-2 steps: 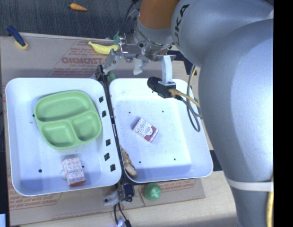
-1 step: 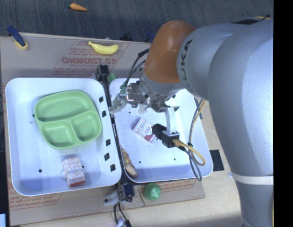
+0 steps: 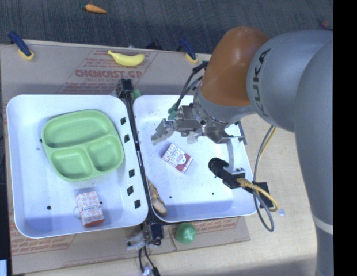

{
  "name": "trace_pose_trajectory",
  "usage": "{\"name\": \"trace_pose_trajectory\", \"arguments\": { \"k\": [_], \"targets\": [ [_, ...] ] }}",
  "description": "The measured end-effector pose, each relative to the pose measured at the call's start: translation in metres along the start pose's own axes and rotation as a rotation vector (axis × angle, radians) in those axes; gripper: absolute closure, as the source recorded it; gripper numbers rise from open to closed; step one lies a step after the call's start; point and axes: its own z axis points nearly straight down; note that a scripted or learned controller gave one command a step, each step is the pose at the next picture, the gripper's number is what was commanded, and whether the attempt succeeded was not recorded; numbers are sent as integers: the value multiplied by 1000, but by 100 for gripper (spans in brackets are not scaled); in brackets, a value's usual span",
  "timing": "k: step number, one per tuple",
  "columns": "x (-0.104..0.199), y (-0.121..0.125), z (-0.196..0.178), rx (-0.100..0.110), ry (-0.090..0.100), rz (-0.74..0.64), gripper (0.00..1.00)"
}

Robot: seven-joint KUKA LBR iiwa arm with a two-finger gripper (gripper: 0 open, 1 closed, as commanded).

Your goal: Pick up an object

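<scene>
You had the gripper [image 3: 164,128] hovering in the right bin [image 3: 224,209], just up-left of the small carton [image 3: 177,157] lying flat on the bin floor; nothing was between its fingers, which looked parted. You needed to centre over the carton and straddle its narrower sides before descending.

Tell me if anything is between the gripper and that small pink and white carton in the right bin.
Nothing visible is. The gripper hangs over the right bin, just above and left of the carton in this view, with bare white bin floor between them.
</scene>
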Motion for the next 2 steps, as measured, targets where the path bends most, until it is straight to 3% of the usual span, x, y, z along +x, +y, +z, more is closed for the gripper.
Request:
{"name": "trace_pose_trajectory", "arguments": {
  "k": [1,2],
  "targets": [
    [-28,-47,54,2,-1,-3,0],
    [-85,-63,150,4,0,-1,0]
  ]
}}
